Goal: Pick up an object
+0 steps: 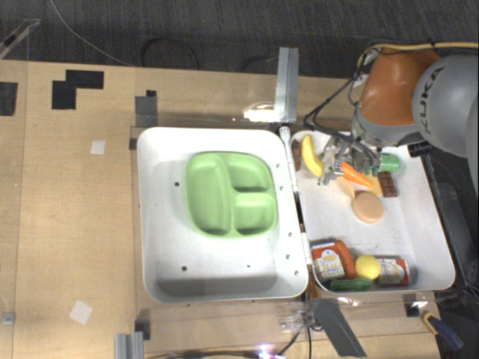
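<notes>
Pale wood-look surface (67,223), matt, with black patches. Smooth white plastic bins (161,275), faintly glossy. Green tray (224,193), matt plastic. Grey arm (453,103), smooth satin shell; orange band (393,88), glossy. Brushed metal post (287,84). Banana (310,155) and carrot (358,176), smooth plastic-looking. Round tan disc (367,206), matt. Dark ribbed carpet (224,13) beyond.
</notes>
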